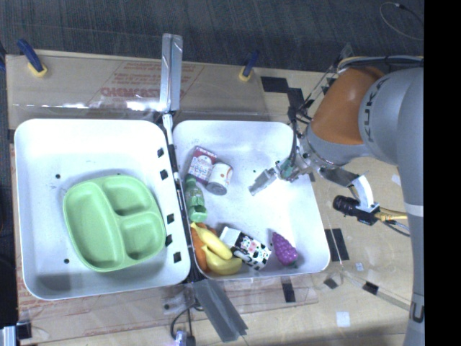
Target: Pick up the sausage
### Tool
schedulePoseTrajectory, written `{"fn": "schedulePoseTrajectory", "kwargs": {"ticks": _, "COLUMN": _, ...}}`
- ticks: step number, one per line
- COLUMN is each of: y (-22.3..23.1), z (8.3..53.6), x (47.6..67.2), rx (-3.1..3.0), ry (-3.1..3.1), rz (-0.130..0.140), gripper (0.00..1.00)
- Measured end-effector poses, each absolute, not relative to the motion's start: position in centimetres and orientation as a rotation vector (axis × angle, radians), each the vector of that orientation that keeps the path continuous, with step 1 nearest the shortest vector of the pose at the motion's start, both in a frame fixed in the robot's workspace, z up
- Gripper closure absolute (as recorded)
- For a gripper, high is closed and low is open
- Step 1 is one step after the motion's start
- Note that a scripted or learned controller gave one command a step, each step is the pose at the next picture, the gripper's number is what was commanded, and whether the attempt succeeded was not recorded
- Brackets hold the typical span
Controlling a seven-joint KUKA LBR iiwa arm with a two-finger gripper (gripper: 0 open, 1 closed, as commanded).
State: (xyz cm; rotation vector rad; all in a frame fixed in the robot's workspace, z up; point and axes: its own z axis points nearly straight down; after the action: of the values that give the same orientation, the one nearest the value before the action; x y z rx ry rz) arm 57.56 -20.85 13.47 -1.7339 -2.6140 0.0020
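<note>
The pincer (263,183) hangs inside the right bin (306,215), near its right wall, over bare white floor; whether it is open or closed cannot be told. The sausage (197,248), orange, lies against the bin's left wall near the lower left corner, touching the banana (216,254). A green bottle (194,199) stands just above it. Open floor lies between pincer and sausage. The left bin (29,193) holds a green tray (115,222).

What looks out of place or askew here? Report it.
Nothing looks spilled or damaged. The toys sit bunched along the right bin's left and bottom edges, and the green tray lies slightly skewed in the left bin.
</note>
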Motion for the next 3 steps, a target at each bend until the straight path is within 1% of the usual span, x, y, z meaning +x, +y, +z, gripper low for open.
{"fn": "schedulePoseTrajectory", "kwargs": {"ticks": 1, "y": -21.1, "z": 15.9, "x": 55.9, "rx": -2.034, "ry": -2.393, "rz": 0.003, "gripper": 0.0}}
{"fn": "schedulePoseTrajectory", "kwargs": {"ticks": 2, "y": -17.0, "z": 9.1, "x": 53.6, "rx": -1.963, "ry": -2.449, "rz": 0.003, "gripper": 0.0}}
{"fn": "schedulePoseTrajectory", "kwargs": {"ticks": 3, "y": -11.8, "z": 9.1, "x": 51.3, "rx": -1.765, "ry": -2.596, "rz": 0.001, "gripper": 0.0}}
